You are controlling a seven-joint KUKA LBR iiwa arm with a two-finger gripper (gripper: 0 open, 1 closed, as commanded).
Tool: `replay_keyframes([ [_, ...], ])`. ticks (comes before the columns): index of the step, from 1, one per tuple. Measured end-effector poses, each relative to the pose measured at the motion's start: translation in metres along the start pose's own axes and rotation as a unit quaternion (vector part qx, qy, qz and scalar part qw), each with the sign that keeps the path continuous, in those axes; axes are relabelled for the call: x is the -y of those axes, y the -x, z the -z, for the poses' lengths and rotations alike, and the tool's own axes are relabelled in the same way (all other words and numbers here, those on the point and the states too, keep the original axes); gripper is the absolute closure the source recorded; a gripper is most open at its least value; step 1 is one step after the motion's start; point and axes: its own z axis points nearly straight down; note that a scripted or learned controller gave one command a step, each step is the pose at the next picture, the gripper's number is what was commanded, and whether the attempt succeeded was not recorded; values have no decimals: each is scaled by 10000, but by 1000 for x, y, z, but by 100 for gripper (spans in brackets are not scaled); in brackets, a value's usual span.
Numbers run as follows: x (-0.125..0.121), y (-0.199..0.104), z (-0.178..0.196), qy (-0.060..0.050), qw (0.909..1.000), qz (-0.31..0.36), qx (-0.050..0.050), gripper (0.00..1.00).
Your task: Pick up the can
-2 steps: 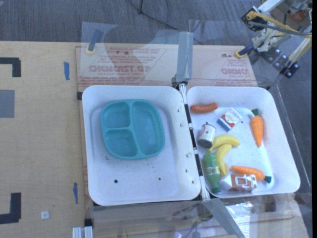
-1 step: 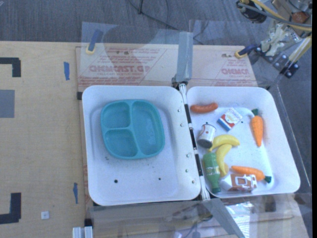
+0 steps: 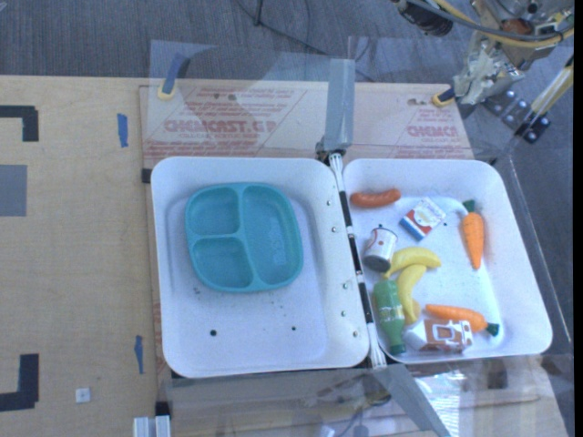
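The can (image 3: 379, 248) is small and whitish-brown with a dark end. It lies on its side near the left wall of the right bin (image 3: 519, 244), just above the bananas (image 3: 412, 271). My gripper (image 3: 470, 76) hangs at the top right of the view, beyond the right bin's far edge, well away from the can, with nothing seen in it.
Around the can lie a sausage (image 3: 375, 197), a small red-and-white box (image 3: 422, 218), a carrot (image 3: 472, 233), a green bottle (image 3: 390, 313), a second carrot (image 3: 457, 317) and a white-orange carton (image 3: 442, 336). A teal divided plate (image 3: 244, 236) sits in the left bin (image 3: 173, 317).
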Motion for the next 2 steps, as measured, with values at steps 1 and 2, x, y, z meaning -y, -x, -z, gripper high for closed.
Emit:
replay_keyframes([
  [1,44,35,0,-6,9965,830,25,100],
  [2,54,26,0,-8,9830,1834,27,100],
])
